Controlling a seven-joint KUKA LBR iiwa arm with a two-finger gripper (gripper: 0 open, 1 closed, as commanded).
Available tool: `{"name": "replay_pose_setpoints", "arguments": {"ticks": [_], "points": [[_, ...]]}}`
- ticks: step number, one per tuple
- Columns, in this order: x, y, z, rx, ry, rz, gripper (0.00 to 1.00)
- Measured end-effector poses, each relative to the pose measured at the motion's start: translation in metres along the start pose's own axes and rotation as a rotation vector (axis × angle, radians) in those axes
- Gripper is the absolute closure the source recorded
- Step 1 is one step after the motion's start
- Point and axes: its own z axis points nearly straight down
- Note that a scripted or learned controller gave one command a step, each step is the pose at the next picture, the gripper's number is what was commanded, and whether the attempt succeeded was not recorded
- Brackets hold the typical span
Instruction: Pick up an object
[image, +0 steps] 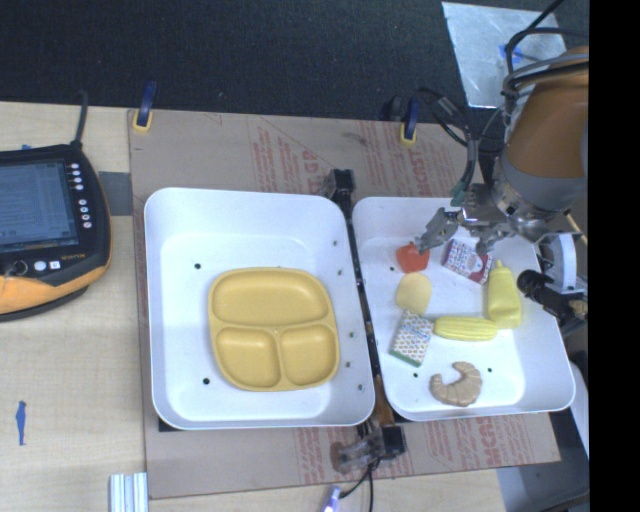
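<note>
While the grey arm with its orange band reaches in from the right, its gripper (463, 228) hangs over the back of the right bin (540, 395), fingers spread apart and pinching nothing. Seen from above at a slant, two shallow white bins sit side by side on the worktop (70, 400).

Just below the fingers lie a small red piece (411, 258) and a red-and-white packet (462, 259), the likeliest targets. To grasp well, the fingers should probably drop straight down centred on one item, staying clear of its neighbour and the bin wall, then close fully before lifting.

Counted in the right bin are seven things: the red piece, the packet, a round yellow fruit (413, 292), an upright yellow block (502, 297), a yellow corn-like piece (465, 328), a patterned card (411, 338) and a croissant (456, 384).

The left bin (175, 300) holds one yellow divided plate (272, 327). One tablet (45, 225) lies at far left.
</note>
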Motion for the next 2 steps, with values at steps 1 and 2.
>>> {"name": "replay_pose_setpoints", "arguments": {"ticks": [1,2], "points": [[-0.003,0.043,0.112,0.003,-0.001,-0.002,0.00],[-0.020,0.065,0.130,-0.002,-0.001,0.001,0.00]]}}
